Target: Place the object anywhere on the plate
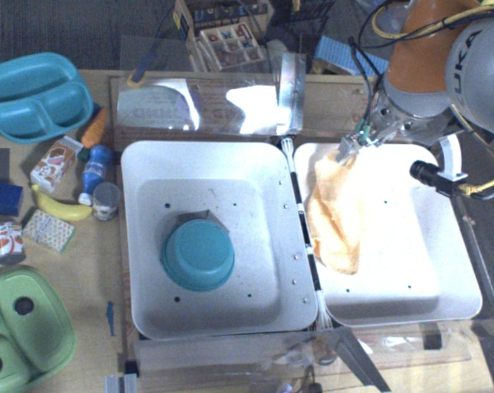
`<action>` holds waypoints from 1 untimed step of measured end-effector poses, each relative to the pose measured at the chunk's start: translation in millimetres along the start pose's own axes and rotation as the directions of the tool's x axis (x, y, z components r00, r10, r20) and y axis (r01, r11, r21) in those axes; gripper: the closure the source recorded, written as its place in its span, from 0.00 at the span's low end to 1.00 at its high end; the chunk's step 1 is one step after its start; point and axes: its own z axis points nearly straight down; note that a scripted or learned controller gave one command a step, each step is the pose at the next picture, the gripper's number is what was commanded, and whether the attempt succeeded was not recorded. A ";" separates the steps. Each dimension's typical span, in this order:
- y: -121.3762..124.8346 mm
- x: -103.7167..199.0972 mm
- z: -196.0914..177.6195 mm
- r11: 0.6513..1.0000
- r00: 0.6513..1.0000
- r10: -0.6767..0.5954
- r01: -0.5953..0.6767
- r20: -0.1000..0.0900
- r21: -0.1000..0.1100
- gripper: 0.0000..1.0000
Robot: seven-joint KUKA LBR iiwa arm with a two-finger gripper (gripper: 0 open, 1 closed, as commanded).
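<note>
A teal round plate [198, 255] sits in the left white bin [148, 178], a little left of its middle. A pale orange cloth [335, 215] lies stretched along the left side of the right white bin [443, 293]. Its top corner is drawn up to my gripper [352, 147]. The gripper hangs over the right bin's far left corner with its fingers pinched on that corner of the cloth. The grey arm with its orange band [431, 31] comes in from the upper right.
Left of the bins lie a blue divided tray [35, 97], a banana [60, 205], a small carton [53, 166], cans and a green tray [21, 334]. A shiny metal panel [206, 105] stands behind the left bin. A black cable fitting [431, 174] juts over the right bin.
</note>
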 end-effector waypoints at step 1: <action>21.1 82.8 0.4 1.000 1.000 -0.021 0.021 -0.004 0.005 1.00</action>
